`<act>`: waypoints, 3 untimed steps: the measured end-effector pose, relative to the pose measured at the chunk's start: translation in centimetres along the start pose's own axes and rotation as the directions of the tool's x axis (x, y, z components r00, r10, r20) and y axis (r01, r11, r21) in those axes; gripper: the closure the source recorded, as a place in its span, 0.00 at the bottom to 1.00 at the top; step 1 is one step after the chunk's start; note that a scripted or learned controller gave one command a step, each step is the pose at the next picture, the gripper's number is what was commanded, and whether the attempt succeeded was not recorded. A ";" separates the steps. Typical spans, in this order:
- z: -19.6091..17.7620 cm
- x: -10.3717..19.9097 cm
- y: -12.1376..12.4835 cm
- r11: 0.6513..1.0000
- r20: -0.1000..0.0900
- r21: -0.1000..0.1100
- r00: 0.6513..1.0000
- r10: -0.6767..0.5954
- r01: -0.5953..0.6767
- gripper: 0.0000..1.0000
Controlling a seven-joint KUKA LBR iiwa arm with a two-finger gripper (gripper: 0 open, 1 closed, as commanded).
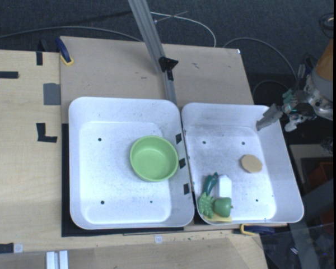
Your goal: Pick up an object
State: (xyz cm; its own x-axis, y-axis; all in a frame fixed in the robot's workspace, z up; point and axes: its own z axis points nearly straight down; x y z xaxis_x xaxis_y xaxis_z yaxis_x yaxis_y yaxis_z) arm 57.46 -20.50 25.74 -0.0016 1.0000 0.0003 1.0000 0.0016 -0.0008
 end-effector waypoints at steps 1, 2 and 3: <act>0.0 0.0 0.0 1.000 0.000 0.000 1.000 0.000 0.000 0.00; 5.8 0.2 0.7 1.000 0.001 0.001 1.000 0.000 0.000 0.00; 12.0 1.0 1.0 1.000 -0.001 0.006 1.000 -0.001 0.001 0.00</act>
State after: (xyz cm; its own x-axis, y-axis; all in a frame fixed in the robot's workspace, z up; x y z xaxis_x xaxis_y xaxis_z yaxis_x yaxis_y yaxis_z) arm 58.45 -19.54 13.78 -0.0026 1.0000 0.0008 1.0000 0.0026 -0.0070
